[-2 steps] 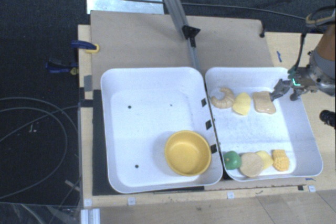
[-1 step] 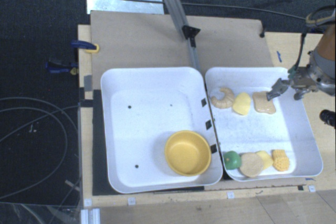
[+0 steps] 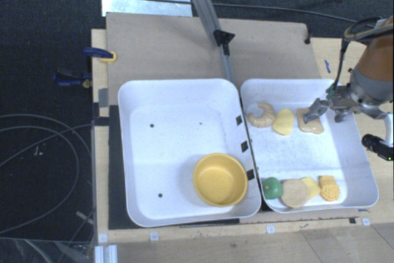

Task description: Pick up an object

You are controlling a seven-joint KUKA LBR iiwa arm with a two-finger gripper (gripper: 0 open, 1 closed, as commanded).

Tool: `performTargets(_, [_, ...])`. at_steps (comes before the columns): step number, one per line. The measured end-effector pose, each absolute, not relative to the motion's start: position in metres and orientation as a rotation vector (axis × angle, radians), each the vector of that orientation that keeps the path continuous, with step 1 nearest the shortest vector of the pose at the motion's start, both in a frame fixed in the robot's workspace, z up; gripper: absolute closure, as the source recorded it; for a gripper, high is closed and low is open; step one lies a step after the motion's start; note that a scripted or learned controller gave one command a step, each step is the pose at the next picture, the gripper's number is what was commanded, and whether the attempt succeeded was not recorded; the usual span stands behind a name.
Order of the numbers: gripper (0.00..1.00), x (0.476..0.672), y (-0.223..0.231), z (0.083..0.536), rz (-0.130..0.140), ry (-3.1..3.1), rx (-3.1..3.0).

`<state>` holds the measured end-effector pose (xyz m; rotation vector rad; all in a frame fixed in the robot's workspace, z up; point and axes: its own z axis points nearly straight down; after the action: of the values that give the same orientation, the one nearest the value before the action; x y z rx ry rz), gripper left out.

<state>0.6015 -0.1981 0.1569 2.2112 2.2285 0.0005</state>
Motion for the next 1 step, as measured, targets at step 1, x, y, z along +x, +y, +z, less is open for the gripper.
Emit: performTargets(1, [0.00, 0.6057, -0.2000, 0.1157, 0.000, 2.228, 2.213])
